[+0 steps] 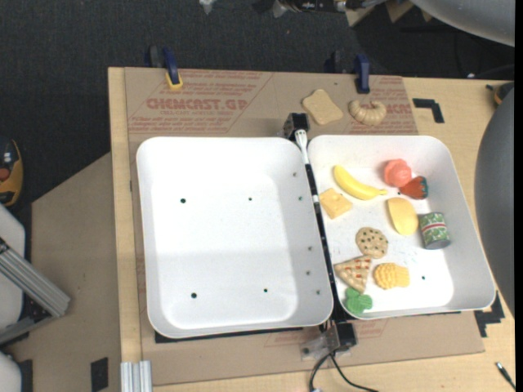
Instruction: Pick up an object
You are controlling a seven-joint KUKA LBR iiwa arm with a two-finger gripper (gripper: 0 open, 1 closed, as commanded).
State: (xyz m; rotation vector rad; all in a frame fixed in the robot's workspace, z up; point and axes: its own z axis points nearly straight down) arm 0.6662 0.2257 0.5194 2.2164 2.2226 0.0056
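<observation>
I see my arm (470,2) as a grey curved body at the top right corner of the camera view, with a further grey bulk along the right edge. The gripper's state cannot be judged from this view.

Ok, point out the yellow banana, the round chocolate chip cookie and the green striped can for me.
yellow banana (356,184), camera view, middle of its curve
round chocolate chip cookie (371,240), camera view, centre of its face
green striped can (434,229), camera view, middle of its side
</observation>
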